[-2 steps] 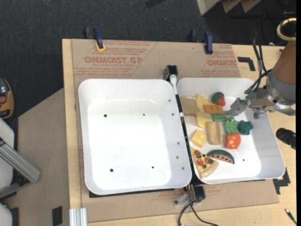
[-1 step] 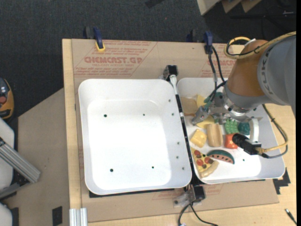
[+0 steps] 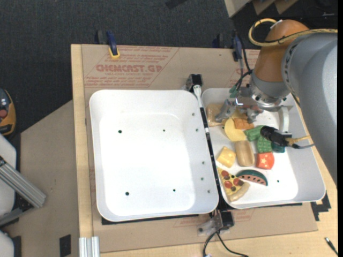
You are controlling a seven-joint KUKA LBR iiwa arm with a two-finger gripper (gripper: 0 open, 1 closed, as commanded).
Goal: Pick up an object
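Observation:
My gripper (image 3: 239, 110) is down in the back part of the right bin (image 3: 305, 189), with its fingers spread open. Just below its tips lie a small orange piece (image 3: 242, 124) and a yellow round toy fruit (image 3: 233, 131). A tan bread-like piece (image 3: 214, 114) lies to the gripper's left, by the bin wall. Nothing sits between the fingers.
The right bin also holds a yellow cheese wedge (image 3: 226, 157), a tan loaf (image 3: 244, 153), green pieces (image 3: 261, 139), a red piece (image 3: 266, 160), a watermelon slice (image 3: 253, 177) and a pizza slice (image 3: 234, 186). The left bin (image 3: 102, 143) adjoins it.

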